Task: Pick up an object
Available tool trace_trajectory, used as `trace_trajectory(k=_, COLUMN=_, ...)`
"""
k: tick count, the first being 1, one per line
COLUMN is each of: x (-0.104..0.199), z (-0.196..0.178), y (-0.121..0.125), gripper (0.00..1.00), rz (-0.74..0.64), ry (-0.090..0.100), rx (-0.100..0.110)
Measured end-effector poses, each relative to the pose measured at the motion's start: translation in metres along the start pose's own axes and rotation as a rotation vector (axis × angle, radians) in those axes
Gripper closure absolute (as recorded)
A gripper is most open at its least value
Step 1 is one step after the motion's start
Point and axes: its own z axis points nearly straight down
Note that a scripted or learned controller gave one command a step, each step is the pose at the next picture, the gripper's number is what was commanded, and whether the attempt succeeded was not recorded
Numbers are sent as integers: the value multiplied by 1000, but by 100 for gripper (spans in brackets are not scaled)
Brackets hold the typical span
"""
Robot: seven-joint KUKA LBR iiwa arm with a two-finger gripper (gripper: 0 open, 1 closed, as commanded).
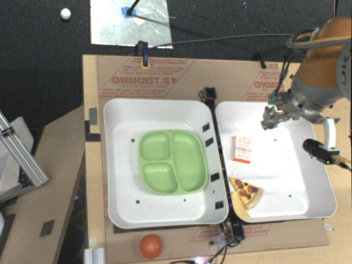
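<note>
gripper (270, 117): above right bin's (308, 202) far edge, finger state cannot be told | carton (242, 148): right bin, centre-left | pizza (246, 193): right bin, near-left corner | tray (172, 161): left bin (118, 158) | ball (150, 246): on bench, before left bin

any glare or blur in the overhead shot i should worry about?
Camera view: glare on the foil sheet at top; white bins bright but not blown out; gripper soft and small, its fingers hard to resolve; green tray, small box and pizza slice reasonably sharp.
</note>
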Motion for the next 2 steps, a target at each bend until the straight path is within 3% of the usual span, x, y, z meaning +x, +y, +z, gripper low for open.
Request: trace_trajectory(k=2, x=99, z=3, y=-16, gripper=100, rz=-5, ry=2, rx=2)
